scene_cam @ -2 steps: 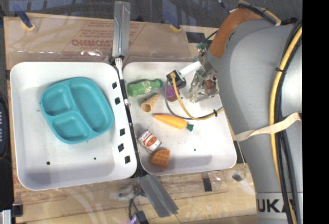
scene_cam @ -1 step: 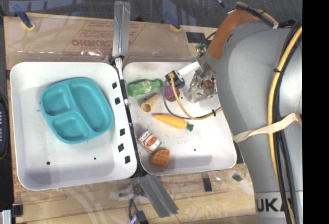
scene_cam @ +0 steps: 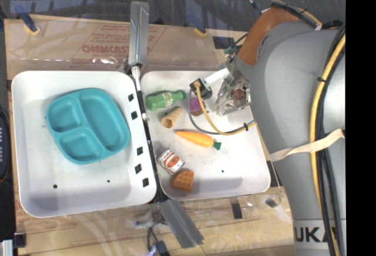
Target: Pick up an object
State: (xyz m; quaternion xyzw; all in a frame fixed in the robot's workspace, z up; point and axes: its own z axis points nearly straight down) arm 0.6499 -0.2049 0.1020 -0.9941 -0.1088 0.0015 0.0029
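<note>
Hovering over the upper right part of the right bin, the hand is seen at the end of the grey arm, but whether it is released or clenched cannot be told, and nothing is seen gripped. A small purple object, too blurred to be named, lies just beside the hand on its left. Further left, a green bottle and a cone are found, and a toy carrot lies below the hand, its long axis running left to right. A small can and a waffle sit well apart, near the bottom edge. A teal divided plate rests in the left bin. The purple object is judged nearest for a grasp.
</note>
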